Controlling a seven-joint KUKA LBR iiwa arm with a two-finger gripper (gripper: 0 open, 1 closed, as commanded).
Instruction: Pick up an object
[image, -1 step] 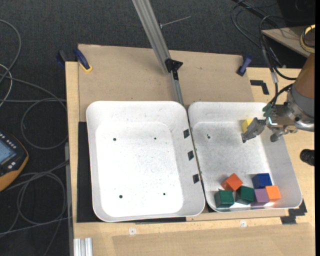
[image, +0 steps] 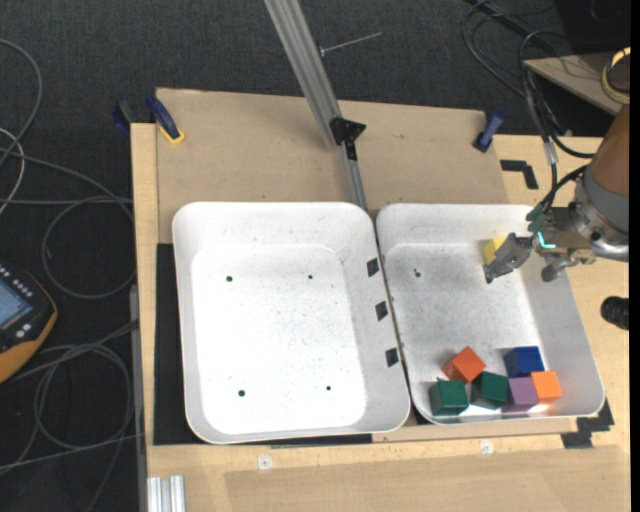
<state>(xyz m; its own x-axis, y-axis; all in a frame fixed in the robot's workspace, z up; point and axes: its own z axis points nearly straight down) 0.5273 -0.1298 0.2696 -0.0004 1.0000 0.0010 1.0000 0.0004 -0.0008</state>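
Note:
My gripper (image: 523, 271) hangs over the back right part of the right bin (image: 430, 300). Its two dark fingers are spread apart and open, with nothing between them. A small yellow block (image: 493, 246) sits right beside the left finger (image: 502, 260), partly hidden by it. Several more blocks are clustered in the bin's front right corner: a red-orange one (image: 465, 364), a dark green one (image: 449, 397), a green one (image: 492, 386), a blue one (image: 523, 360), a purple one (image: 522, 392) and an orange one (image: 546, 384).
The left bin (image: 270, 320) stands beside the right one, with black clips (image: 381, 310) along the shared rim. A metal pole (image: 320, 80) slants over the back of the bench. Cables lie on the floor to the left.

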